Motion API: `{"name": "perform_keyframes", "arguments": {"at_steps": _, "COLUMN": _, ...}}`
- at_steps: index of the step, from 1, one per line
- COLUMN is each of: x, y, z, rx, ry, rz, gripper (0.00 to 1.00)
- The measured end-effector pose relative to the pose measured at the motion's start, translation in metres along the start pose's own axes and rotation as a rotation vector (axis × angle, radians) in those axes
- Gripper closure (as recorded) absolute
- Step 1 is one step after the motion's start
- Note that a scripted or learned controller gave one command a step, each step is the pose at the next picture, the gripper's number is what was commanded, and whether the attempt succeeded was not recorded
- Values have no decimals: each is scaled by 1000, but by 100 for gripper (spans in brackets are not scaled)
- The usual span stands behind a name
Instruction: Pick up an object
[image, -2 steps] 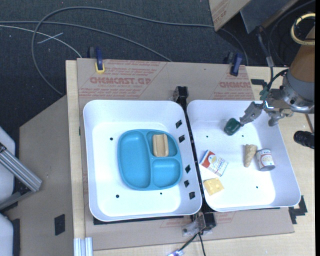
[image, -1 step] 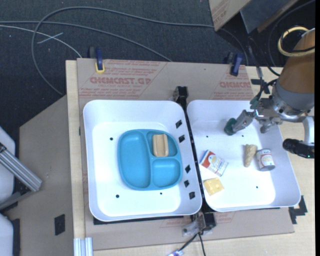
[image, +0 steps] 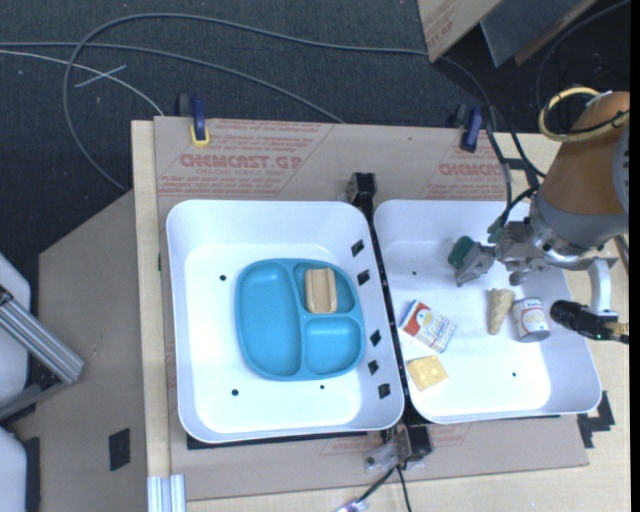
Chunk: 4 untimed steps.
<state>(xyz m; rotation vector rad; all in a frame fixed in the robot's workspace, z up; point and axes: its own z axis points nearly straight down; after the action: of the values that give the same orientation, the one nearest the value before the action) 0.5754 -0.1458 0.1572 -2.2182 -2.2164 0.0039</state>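
Dark carpet with loose cables surrounds the table (image: 250, 165). Left bin (image: 200, 330): blue divided tray (image: 270, 330) central, tan block (image: 320, 290) in its upper right compartment, bare floor along all walls. Right bin (image: 560, 385): hand (image: 478, 262) over upper middle, whether spread or pressed together, cannot tell. Below it lie beige piece (image: 498, 310), small can (image: 531, 319), packet (image: 427, 326) and yellow square (image: 427, 373), apart from the hand.
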Motion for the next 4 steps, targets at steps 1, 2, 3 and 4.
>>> {"name": "perform_keyframes", "arguments": {"at_steps": 1, "x": 5, "y": -8, "z": 48, "rx": 1, "ry": 1, "rz": -1, "gripper": 0}}
{"name": "perform_keyframes", "arguments": {"at_steps": 2, "x": 5, "y": -7, "z": 34, "rx": -7, "ry": -1, "rz": -1, "gripper": 100}}
{"name": "perform_keyframes", "arguments": {"at_steps": 3, "x": 0, "y": -7, "z": -30, "rx": -13, "ry": -4, "rz": -1, "gripper": 100}}
{"name": "perform_keyframes", "arguments": {"at_steps": 4, "x": 0, "y": -7, "z": -51, "rx": -9, "ry": -3, "rz": -2, "gripper": 100}}
